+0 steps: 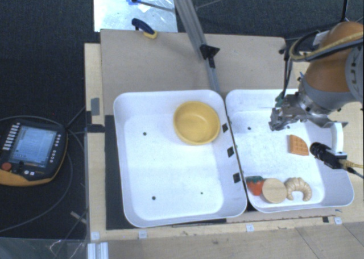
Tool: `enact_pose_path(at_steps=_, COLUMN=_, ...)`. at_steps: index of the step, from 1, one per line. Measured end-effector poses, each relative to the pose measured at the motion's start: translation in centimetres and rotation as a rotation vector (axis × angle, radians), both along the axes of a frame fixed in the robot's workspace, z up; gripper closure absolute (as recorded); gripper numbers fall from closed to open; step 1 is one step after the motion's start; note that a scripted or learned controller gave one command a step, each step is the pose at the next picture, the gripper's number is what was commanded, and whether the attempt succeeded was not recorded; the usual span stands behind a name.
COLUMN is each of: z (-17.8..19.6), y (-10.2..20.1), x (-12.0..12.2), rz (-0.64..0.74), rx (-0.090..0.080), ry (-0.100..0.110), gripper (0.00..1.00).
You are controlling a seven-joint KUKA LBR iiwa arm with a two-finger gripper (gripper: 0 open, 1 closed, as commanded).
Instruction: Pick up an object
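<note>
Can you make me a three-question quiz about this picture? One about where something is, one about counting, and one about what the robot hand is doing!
1. Where is the yellow bowl?
A. In the left bin, near its top edge
B. In the right bin
C. On the floor

2. How many things lie along the right bin's bottom edge?
A. One
B. Three
C. Six

3. What is the gripper doing?
A. Lifting the bowl
B. Hanging over the right bin with nothing seen in it
C. Resting on the handheld screen

Answers: 1 A, the bowl sits in the upper part of the left bin. 2 B, a red-orange piece, a tan disc and a croissant lie there. 3 B, the gripper is over the right bin, above the orange wedge, and no object shows in it.
</note>
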State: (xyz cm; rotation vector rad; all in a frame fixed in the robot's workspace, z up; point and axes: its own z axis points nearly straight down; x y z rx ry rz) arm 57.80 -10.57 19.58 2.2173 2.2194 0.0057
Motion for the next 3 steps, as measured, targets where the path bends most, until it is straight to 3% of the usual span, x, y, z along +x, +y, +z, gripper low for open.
enact_pose_path(at_steps=1, z=1.2, y=0.0, x=0.0, rz=0.0, rx=0.0, ry=0.004, gripper=1.0)
enact_pose_path(at_steps=3, z=1.9, y=11.9, x=-0.3, rz=0.004, rx=0.002, ry=0.005, gripper=1.0)
